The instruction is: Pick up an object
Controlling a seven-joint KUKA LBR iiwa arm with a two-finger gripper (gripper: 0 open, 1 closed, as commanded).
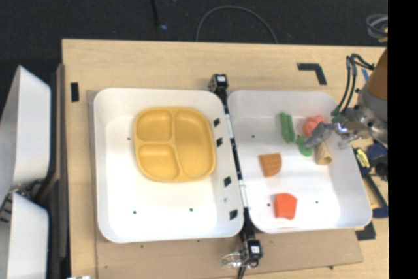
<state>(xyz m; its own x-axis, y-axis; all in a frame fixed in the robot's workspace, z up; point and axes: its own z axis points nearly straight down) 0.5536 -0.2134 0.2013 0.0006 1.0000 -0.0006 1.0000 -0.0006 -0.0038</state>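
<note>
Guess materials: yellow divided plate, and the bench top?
Yellow divided plate: likely moulded plastic, one even colour, soft sheen, rounded compartment ridges. Bench top: looks like pale wood or laminate, matte, faint grain; which one is unclear.

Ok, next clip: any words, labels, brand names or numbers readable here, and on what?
None can be read.
Yellow divided plate: plain, no print.
Both white bins: plain, no print.
Black corner mark on the bench: a shape, not text.
Toy pieces by the gripper: no lettering visible.
</note>
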